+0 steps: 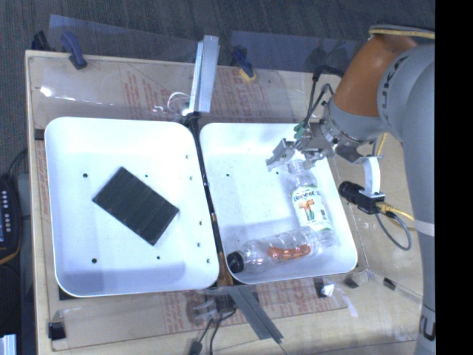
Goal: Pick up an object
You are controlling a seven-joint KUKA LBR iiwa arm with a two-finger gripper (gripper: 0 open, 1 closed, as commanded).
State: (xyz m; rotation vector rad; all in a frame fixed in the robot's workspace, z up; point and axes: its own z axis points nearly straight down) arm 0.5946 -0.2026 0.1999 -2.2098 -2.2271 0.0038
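Two clear plastic bottles lie in the right bin. One with a white label runs along the bin's right wall, its neck pointing to the back. The other, with a black cap and orange label, lies along the front wall. My gripper hangs over the back right part of this bin, just above the neck end of the white-label bottle, open with nothing between its fingers. A flat dark grey rectangular pad lies at a slant in the middle of the left bin.
The raised divider between the two bins runs front to back. A metal bar and blue clamps sit on the bench behind the bins. The left half of the right bin's floor is bare.
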